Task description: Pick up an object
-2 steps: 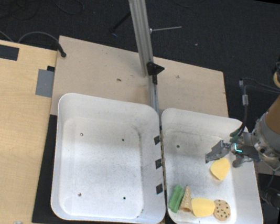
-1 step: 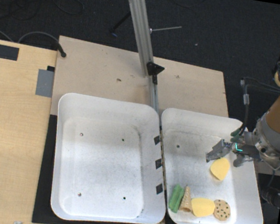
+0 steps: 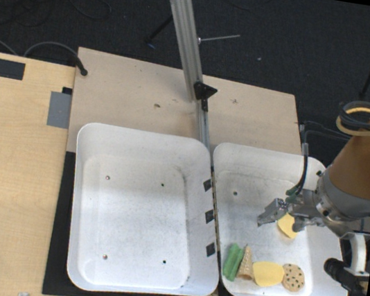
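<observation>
Robotics lab, white bins (image 3: 144, 145), aluminium rail (image 3: 188, 46), floor cables (image 3: 40, 49)

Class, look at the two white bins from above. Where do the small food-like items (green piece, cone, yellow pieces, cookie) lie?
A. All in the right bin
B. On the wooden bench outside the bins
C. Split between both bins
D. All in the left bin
A: the green piece, cone, yellow piece and cookie line the near edge of the right bin, with another yellow piece by the gripper.

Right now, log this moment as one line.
gripper: right bin, at yellow piece | grasp: unclear | near edge: green item, cone, cookie
</observation>
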